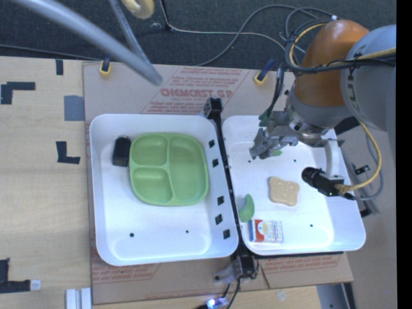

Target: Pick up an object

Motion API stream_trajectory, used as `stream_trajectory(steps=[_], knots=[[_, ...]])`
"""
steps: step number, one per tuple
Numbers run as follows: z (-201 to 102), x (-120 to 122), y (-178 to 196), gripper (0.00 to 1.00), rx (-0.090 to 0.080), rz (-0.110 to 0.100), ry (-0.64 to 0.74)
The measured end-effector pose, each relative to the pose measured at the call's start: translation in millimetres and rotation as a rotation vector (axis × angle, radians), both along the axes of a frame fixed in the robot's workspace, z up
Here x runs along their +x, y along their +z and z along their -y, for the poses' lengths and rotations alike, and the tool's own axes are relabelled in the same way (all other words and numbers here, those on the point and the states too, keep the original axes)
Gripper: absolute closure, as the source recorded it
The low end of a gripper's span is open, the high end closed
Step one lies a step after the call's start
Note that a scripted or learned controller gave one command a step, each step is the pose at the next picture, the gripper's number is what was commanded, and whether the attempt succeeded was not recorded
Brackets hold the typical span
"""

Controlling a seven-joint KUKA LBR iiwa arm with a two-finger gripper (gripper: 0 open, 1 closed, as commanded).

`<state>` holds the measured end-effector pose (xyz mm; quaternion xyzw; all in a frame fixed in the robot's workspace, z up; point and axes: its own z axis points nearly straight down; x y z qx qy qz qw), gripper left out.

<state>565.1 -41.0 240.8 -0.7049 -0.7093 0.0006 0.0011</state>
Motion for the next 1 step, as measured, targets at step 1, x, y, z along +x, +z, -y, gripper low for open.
stream_trajectory(steps=[1], knots=[[-49.2,22.2,4.5,1.0,0.001,0.002,0.001]])
